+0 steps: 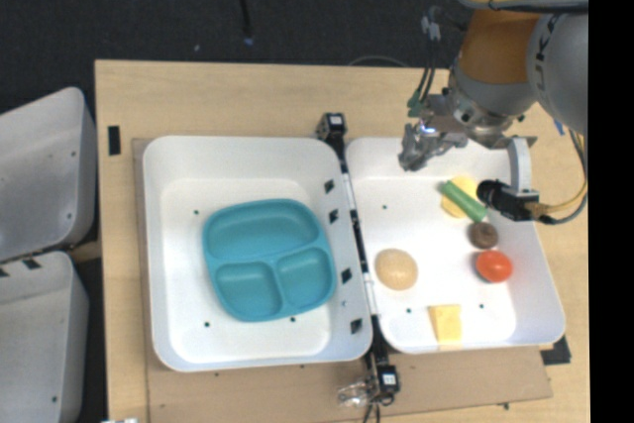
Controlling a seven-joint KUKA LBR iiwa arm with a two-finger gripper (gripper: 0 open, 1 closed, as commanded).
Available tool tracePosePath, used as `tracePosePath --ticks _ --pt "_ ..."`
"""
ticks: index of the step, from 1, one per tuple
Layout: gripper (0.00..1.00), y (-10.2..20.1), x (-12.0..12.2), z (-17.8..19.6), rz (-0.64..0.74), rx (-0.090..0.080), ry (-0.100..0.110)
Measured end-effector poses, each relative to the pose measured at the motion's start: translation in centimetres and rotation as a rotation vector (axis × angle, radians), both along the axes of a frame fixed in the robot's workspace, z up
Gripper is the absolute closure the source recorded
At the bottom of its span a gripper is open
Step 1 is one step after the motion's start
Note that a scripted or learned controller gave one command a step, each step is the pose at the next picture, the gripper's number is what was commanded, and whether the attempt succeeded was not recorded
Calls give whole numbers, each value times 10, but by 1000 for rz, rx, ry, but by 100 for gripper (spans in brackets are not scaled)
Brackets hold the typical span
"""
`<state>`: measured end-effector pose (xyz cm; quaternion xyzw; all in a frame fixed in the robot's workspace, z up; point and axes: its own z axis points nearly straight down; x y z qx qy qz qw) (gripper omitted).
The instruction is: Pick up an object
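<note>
- Nearest the camera, at the front of the right bin [535, 322], lay a yellow block [446, 322], close to the front wall.
- Just behind it sat a tan round piece [396, 268] toward the divider, and a red-orange ball [493, 264] toward the right wall.
- A small brown round piece [482, 235] lay just behind the red ball; a green stick [464, 197] on a yellow piece [454, 201] lay behind that, near a black fitting [500, 198] on the arm.
- The left bin [163, 213] held a teal divided tray [267, 258].
- Farthest back, the gripper [421, 154] hung over the rear left part of the right bin. Whether it was wide, narrow or holding anything could not be told.
- Judgement: the pick was not yet made. The tan piece stood well apart from its neighbours, the easiest target; descend centred over it.
- Judgement: the brown piece and red ball nearly touched, so a pick there risked a nudge. Open floor lay in the bin's middle; the block near the wall left little room.
</note>
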<state>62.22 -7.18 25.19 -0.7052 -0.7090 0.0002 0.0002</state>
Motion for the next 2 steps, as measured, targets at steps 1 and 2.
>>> tracePosePath --ticks 1,2 --pt "100 54 -4 8 2 2 -1" --pt "100 115 -6 -2 1 1 1"
